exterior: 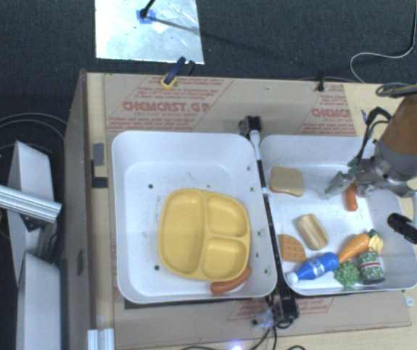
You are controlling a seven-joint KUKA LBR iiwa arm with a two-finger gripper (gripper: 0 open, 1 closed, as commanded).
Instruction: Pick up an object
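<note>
2 white bins on cardboard-topped counter [194, 100], dark carpet around. Left bin [132, 195]: 1 yellow tray [203, 233], 1 sausage [230, 283]. Right bin [398, 272]: approx. 8 toy foods. End effector [351, 188] over small orange sausage [351, 198]; grip state can't tell.

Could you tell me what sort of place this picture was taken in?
Probably a robotics lab bench for grasping trials: a grey-and-orange arm reaches over two white bins, toy food such as a plastic carrot fills one, and loose cables lie about.
</note>
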